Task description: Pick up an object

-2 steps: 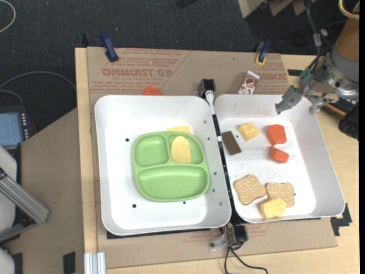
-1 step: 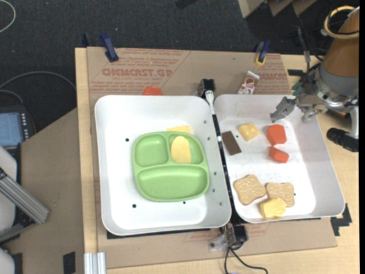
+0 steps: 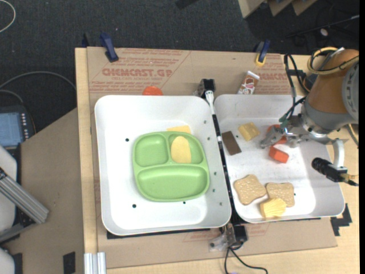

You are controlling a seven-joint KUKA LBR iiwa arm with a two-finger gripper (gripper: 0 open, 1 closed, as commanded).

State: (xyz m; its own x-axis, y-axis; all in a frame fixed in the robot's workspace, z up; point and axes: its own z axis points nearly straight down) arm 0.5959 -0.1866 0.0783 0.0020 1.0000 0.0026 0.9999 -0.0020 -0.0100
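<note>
Bright, even light from overhead. The white bins glare slightly, nearly blown out, with soft short shadows under the green tray. Focus is fair; fine detail is soft and grainy. The dark floor stays dim.

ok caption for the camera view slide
KUKA arm's gripper low in the right bin, beside a red block.
</note>
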